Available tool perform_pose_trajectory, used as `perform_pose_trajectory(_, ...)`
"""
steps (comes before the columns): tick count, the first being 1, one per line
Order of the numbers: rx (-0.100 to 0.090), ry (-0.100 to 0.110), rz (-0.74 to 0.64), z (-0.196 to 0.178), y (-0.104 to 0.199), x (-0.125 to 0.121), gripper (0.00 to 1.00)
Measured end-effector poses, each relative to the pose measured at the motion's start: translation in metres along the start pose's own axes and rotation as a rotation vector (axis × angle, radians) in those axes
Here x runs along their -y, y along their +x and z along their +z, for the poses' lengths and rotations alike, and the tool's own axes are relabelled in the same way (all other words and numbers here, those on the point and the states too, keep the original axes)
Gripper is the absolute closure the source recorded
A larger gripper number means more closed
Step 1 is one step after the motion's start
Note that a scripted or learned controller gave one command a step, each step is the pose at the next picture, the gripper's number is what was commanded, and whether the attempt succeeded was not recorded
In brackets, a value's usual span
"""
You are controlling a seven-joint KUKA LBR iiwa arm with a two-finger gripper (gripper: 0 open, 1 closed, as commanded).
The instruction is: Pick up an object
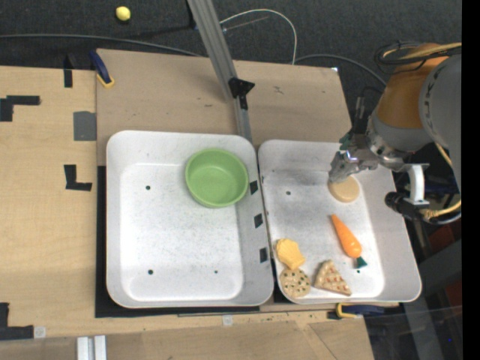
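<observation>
Hanging over the right bin point(390, 276), the gripper point(343, 169) sits just above a tan disc point(346, 191) near the bin's far side; whether it is released or clenched cannot be told. A carrot point(346, 236) lies nearer, with cheese point(289, 253), cookie point(295, 282) and pizza slice point(331, 278) along the front edge. The left bin point(135, 223) holds a green bowl point(216, 177).

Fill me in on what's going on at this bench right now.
The arm reaches in from the right, and its gripper is low over the right bin, right at a tan round piece. Nothing is visibly held. In the same bin lie a toy carrot, a yellow piece, a cookie and a pizza slice. The left bin holds a green bowl.
</observation>
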State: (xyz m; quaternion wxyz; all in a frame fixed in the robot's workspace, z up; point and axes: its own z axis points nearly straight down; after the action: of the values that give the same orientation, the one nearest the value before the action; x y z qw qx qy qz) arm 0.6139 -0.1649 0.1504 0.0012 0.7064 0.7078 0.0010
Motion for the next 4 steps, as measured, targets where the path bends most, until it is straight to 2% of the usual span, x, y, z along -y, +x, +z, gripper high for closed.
perform_pose_trajectory(1,0.001,-0.002,0.0,-0.064,0.003,0.0,1.0)
perform_pose_trajectory(2,0.0,0.003,0.0,-0.075,0.004,-0.001,1.0)
perform_pose_trajectory(4,-0.002,0.006,-0.005,-0.071,0.123,0.035,1.0)
